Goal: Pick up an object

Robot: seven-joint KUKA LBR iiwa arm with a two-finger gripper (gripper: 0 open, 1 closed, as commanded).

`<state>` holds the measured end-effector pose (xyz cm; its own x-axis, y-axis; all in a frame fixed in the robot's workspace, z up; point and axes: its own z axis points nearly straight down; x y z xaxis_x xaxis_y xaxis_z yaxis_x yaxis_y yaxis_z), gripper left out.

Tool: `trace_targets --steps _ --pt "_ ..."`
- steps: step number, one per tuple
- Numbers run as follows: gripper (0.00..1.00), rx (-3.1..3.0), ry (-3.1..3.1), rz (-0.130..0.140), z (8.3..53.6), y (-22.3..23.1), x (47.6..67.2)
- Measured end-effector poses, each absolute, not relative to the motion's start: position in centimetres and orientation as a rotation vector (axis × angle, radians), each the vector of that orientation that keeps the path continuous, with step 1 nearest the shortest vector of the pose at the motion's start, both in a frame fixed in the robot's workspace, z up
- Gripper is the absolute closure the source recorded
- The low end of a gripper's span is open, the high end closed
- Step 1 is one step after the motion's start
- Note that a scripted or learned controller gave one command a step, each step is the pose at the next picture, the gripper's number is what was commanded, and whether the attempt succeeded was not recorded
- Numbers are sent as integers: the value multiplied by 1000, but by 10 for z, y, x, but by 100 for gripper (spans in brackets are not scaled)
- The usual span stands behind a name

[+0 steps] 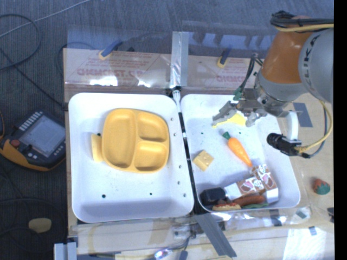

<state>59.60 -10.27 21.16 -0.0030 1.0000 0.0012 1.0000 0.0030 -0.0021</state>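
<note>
My gripper (237,115) hangs over the back of the right bin (293,191), its fingers spread apart with nothing between them. A small yellow piece (235,121) lies just under it. In front of the gripper an orange toy carrot (238,149) lies on the bin floor. A yellow cheese wedge (203,160) sits left of the carrot. At the bin's front are a brown-and-white carton (254,185), a black object (213,194) and a red-brown hot dog (238,202).
The left bin (81,199) holds a yellow divided plate (135,140) with a pale yellow piece (96,147) tucked at its left edge. A metal divider (179,58) stands behind the bins. A handheld pendant (32,140) lies on the floor at left.
</note>
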Motion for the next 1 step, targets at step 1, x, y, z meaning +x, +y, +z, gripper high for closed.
trace_targets --steps 1 --pt "0 -2388 -2036 2 221 -108 563"
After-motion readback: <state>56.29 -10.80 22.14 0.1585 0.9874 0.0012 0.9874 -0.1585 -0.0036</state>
